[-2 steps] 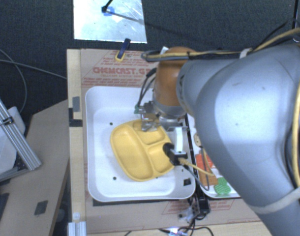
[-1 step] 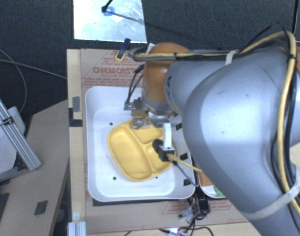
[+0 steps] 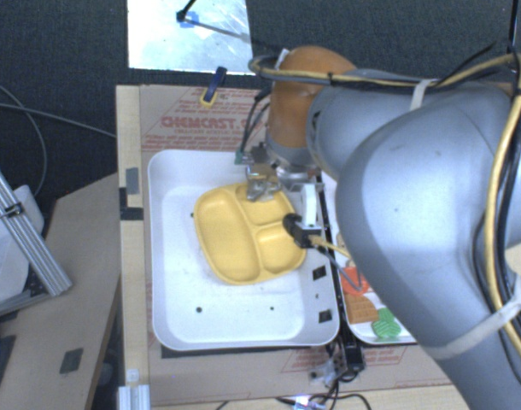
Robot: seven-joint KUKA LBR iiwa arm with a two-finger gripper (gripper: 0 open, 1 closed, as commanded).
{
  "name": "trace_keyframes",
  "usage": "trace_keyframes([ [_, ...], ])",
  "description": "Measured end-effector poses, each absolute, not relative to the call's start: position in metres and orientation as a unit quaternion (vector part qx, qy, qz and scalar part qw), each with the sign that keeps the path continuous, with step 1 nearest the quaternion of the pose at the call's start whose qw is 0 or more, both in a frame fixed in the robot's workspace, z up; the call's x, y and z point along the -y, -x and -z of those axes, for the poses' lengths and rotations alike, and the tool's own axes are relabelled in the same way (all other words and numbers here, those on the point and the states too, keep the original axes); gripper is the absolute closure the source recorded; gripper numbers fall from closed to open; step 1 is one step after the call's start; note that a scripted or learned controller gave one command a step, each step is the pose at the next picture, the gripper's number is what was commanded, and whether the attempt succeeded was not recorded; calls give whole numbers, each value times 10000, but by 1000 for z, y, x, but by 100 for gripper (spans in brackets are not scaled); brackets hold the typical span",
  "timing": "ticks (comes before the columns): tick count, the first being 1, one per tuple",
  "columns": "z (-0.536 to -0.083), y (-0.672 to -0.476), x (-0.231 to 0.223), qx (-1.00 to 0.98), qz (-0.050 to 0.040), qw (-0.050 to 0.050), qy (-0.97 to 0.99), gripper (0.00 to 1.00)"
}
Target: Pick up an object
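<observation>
The grey arm (image 3: 414,203) is the biggest thing, sweeping in from three o'clock and covering most of the right-hand bin (image 3: 363,319). Its orange band (image 3: 299,92) sits toward twelve o'clock, just above the wrist. Next in size is the left white bin (image 3: 171,254), lying on brown cardboard (image 3: 188,118). Inside it rests a yellow divided plate (image 3: 243,237), toward the bin's upper right, with its long axis running from about ten o'clock to four o'clock and its compartments facing up. The gripper (image 3: 260,184) hangs at the plate's twelve o'clock edge, touching or just above its rim; whether it is released or clenched I cannot tell. In the right bin, at five o'clock, an orange thing (image 3: 354,282) and a small green thing (image 3: 384,323) peek out under the arm.
</observation>
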State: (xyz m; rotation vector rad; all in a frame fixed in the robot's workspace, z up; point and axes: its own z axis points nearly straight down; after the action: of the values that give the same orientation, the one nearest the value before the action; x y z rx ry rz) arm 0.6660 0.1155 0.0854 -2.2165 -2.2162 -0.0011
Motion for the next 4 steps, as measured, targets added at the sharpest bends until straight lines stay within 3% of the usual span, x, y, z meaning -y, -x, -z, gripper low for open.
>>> trace_keyframes([
  [1,-191,-642,-33,7052,22,-37,7090,100],
  [2,-184,-626,-91,7098,9,5,7044,100],
  [3,-184,-556,-96,7076,-10,17,7066,100],
  [4,-323,-603,-82,7085,77,-66,7057,100],
])
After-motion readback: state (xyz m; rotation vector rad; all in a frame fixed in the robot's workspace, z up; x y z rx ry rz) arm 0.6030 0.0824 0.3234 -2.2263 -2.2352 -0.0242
